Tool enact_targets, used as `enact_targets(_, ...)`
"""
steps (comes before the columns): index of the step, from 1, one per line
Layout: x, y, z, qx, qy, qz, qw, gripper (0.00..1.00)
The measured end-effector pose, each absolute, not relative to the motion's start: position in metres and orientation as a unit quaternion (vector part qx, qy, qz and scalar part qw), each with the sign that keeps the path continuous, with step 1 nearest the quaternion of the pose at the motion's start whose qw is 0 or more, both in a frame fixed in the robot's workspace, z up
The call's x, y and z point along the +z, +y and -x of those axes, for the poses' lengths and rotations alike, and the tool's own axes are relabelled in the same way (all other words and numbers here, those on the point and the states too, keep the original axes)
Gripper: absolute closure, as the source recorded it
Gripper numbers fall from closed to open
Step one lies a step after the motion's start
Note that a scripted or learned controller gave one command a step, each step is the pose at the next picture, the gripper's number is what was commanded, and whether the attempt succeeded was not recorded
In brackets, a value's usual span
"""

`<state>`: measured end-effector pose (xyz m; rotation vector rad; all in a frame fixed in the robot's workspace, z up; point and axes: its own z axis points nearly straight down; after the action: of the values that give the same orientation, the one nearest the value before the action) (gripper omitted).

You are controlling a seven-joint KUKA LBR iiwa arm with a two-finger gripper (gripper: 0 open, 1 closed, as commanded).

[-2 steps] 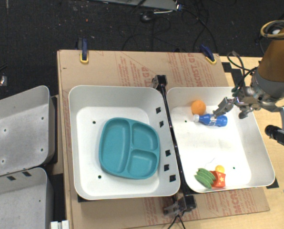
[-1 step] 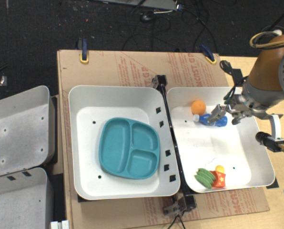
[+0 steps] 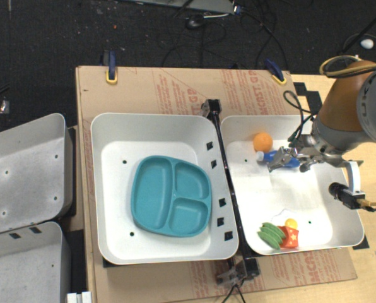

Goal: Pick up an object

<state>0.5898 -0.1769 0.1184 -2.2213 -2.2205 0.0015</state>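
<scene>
— Jaws first: we are seeing them low in the right bin, near its far side, with a small blue object lying right at the metal tips. Are we calling that a grip?

— We are not managing to tell. The tips and the blue piece are blurring together, so whether they are wide, narrow or closed on it is beyond us.

— Just beside them, toward the bin's far wall, we are seeing an orange ball, close to the blue piece.

— And well apart, at the near edge of the same bin, we are looking at a green ridged piece lying against a red one, with a small yellow bit touching them.

— Behind the jaws, the arm is coming in from the right with its orange band uppermost.

— In the left bin we are seeing a teal divided plate lying flat. Both bins are sitting on the brown board covering the desk.
</scene>
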Motion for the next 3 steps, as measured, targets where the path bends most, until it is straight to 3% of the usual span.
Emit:
enact_targets(1,0.092,-0.176,-0.590,0.0004,-0.707,0.707,0.000,0.00)
enact_targets(2,0.102,-0.176,-0.590,-0.0001,-0.707,0.707,-0.001,1.00)
enact_targets(3,0.165,-0.181,-0.595,-0.0014,-0.708,0.707,-0.003,1.00)
